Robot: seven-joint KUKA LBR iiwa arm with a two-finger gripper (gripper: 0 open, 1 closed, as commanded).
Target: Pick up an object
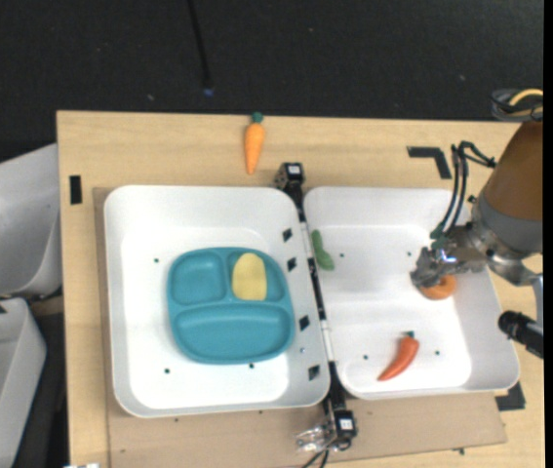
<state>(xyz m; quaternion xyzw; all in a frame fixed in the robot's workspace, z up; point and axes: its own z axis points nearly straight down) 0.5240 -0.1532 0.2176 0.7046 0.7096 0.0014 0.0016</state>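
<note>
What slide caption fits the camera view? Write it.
KUKA gripper low over an orange object in the right bin; red pepper nearby, blue tray in the left bin.

right bin (354,217) — open middle | obstacles — red pepper (399,357), green piece (322,252)

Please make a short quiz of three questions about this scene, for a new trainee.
1. True or false: the toy carrot lies inside the left bin.
2. Which compartment of the blue tray holds the yellow item? A upper right, B upper left, C the large lower one.
3. Which bin is the gripper over?

Key: 1 false, it lies on the bench. 2 A. 3 The right bin, above an orange object.
</note>
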